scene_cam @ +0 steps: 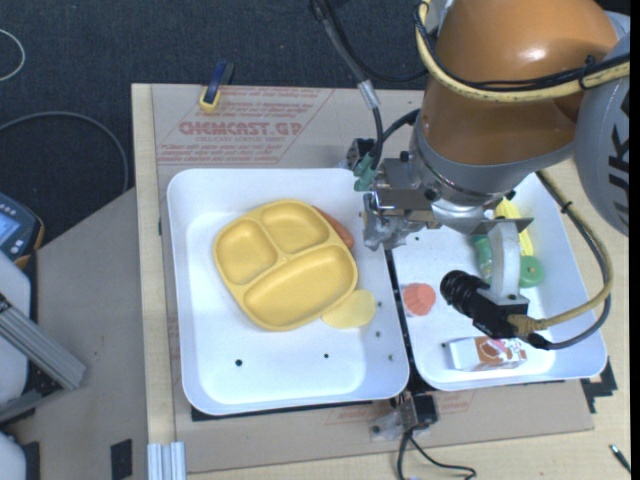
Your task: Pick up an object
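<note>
My gripper (pixel 384 230) hangs low over the ridge between the two bins, beside the right rim of a yellow divided plate (pixel 285 263) that lies in the left bin (pixel 200 358). Nothing shows in its grasp. A small red-orange piece (pixel 343 233) peeks out from behind the plate, just left of the gripper. A pale yellow disc (pixel 350 311) is tucked under the plate's near right edge. In the right bin (pixel 575 358) lie an orange-red disc (pixel 419 298) and a white packet with a red label (pixel 485 352). The arm's large orange housing hides the back of that bin.
Green pieces (pixel 528 271) and a yellow piece (pixel 516 214) lie at the right bin's far right, partly under the arm. A blue and yellow clip (pixel 214 86) lies on the cardboard behind the bins. Cables run across the back.
</note>
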Robot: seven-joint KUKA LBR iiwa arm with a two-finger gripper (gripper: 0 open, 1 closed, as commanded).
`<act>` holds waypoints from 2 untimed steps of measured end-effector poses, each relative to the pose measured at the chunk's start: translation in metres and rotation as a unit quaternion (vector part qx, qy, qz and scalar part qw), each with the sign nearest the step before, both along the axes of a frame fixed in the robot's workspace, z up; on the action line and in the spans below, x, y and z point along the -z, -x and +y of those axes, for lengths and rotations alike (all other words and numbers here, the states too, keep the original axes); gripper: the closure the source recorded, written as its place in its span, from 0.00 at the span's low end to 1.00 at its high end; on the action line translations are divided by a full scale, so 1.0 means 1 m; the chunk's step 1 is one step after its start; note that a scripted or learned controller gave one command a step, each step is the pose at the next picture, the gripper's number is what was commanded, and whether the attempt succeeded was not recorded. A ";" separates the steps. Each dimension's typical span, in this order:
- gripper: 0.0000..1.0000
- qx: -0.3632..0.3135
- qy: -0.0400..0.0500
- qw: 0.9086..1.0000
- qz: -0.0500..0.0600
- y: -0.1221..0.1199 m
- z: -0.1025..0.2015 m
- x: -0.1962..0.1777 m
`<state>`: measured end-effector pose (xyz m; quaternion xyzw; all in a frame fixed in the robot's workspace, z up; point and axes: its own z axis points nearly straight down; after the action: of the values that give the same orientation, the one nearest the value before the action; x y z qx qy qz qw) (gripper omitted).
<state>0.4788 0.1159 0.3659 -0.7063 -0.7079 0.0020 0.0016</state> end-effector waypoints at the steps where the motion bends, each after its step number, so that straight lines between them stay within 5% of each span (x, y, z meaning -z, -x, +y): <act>1: 1.00 -0.003 -0.003 1.000 -0.007 -0.001 0.062 -0.069; 2: 1.00 0.004 0.002 1.000 0.003 0.001 0.023 0.019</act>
<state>0.4782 0.1389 0.3473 -0.7089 -0.7053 0.0054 0.0024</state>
